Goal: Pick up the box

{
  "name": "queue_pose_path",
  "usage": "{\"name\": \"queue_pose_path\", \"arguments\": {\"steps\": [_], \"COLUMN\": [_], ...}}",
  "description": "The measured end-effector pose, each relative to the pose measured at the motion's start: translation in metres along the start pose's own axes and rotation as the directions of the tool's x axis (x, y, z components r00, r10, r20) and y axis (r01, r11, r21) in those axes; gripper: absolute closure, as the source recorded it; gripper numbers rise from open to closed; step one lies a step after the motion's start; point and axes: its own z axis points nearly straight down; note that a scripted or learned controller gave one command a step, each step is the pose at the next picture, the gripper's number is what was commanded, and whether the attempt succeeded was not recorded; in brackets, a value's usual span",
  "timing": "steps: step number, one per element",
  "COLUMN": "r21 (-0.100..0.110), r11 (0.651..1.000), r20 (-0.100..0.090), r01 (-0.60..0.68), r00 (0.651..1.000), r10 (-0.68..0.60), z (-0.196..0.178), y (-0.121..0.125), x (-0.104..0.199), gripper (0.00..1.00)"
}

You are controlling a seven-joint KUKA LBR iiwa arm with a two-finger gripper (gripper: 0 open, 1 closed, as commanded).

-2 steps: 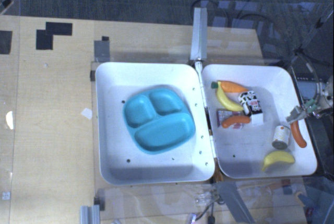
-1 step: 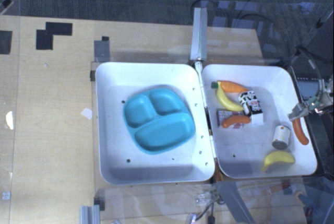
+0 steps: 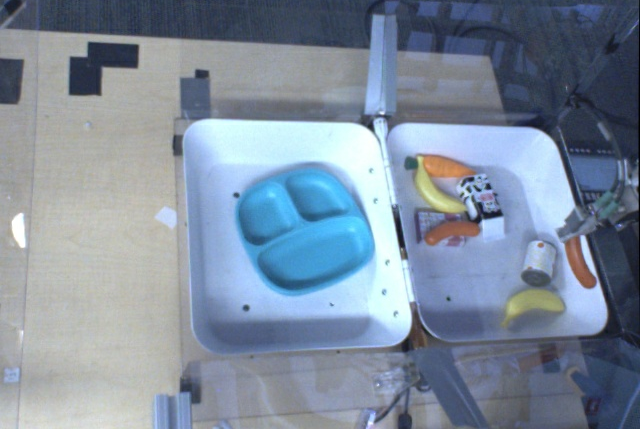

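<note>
Though part-hidden, box btwn toys.

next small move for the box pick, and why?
Probably carry the gripper left across the right bin until it stands over the box. The gripper sits at the bin's right edge, apart from the box, which lies near the bin's middle, packed against a banana and a sausage, so descending now would miss.
</note>
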Motion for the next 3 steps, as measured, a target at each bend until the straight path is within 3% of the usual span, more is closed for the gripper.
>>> {"name": "queue_pose_path", "arguments": {"steps": [2,3], "r21": [-0.012,0.002], "r11": [1.000,1.000], "r20": [0.009,-0.001], "r01": [0.012,-0.005], "r00": [1.000,1.000], "r10": [-0.012,0.005], "z": [-0.023,-0.005], "y": [0.005,0.000], "x": [0.000,0.000], "gripper": [1.00,1.00]}}
